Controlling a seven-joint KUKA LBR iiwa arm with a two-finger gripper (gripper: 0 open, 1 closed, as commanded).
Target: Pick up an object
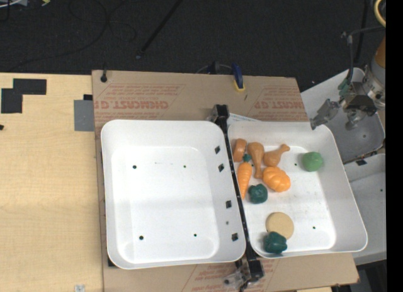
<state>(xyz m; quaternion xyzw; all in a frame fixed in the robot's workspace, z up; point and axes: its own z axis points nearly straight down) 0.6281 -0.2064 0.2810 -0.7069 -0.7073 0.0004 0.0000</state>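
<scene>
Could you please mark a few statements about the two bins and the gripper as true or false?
1. All the toy items lie in the right bin. True.
2. The green ball touches the carrot. False: it lies apart, nearer the bin's right side.
3. The gripper is down among the items. False: it sits beyond the bin's upper right corner.
4. A dark teal piece lies against the tan disc. True.

Dark black carpeted floor (189, 26) behind, with loose cables. Pale wooden table (44, 190) carries a brown printed cardboard sheet (170, 99). Lighting even.
</scene>
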